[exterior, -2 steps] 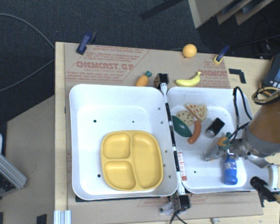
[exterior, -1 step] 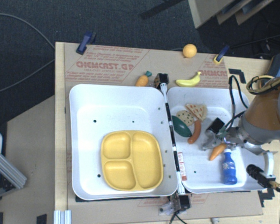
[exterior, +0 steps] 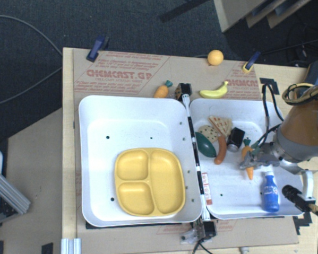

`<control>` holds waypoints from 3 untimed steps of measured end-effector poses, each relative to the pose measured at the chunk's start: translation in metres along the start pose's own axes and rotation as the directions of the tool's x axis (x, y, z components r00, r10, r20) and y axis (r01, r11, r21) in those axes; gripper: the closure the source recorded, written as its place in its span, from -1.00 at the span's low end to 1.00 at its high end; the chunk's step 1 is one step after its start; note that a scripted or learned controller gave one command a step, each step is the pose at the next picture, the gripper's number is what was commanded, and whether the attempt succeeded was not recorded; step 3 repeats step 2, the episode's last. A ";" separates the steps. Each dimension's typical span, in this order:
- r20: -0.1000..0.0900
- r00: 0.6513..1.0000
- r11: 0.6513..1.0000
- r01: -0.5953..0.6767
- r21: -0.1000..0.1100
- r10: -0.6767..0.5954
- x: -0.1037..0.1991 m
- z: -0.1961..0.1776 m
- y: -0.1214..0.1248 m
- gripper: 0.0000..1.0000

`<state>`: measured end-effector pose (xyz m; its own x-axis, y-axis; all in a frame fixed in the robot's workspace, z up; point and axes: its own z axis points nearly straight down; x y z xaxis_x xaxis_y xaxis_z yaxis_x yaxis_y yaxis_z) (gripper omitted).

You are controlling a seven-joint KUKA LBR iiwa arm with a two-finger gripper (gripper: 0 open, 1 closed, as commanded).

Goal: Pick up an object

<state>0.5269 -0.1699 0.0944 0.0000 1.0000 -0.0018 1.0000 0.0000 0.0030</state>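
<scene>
Gripper (exterior: 248, 164) state cannot be told; it is set over a small carrot (exterior: 248, 161), judged light, rigid, best pinched mid-length.

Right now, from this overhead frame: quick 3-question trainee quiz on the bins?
1. True or false: the yellow divided plate lies in the left bin.
2. Which lies outside both bins? A) blue bottle B) banana C) green object
3. Fill in: the tool sits over the ___ bin, near a small orange piece.

Key: 1 true; 2 B; 3 right.
</scene>
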 end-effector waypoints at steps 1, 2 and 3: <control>-0.002 1.000 1.000 0.002 0.001 -0.002 0.039 -0.043 0.030 1.00; -0.003 1.000 1.000 0.002 0.002 -0.002 0.115 -0.091 0.013 1.00; -0.003 1.000 1.000 0.002 0.002 -0.002 0.115 -0.091 0.013 1.00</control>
